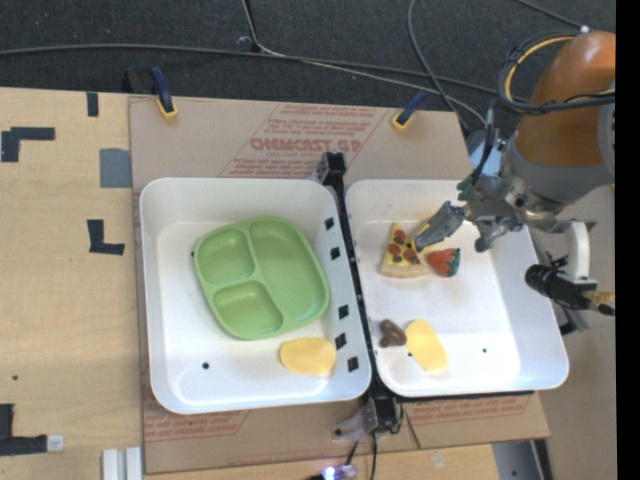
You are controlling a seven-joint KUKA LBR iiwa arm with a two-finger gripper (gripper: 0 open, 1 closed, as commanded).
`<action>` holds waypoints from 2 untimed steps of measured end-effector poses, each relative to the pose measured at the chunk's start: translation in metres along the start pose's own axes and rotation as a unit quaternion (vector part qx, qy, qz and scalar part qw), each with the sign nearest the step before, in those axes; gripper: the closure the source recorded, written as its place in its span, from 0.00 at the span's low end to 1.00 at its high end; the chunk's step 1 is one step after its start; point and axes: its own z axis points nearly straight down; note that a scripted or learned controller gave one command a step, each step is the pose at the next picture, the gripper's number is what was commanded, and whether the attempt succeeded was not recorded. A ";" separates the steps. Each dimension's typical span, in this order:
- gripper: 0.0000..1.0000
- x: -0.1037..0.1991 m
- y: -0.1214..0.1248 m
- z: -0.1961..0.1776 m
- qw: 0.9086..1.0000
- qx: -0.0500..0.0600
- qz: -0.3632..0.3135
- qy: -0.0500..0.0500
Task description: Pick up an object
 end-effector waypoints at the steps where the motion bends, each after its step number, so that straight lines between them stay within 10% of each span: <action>1: 0.00 0.000 0.002 -0.005 1.000 -0.005 -0.001 -0.001; 2: 0.00 0.000 0.008 0.044 1.000 -0.003 -0.001 0.000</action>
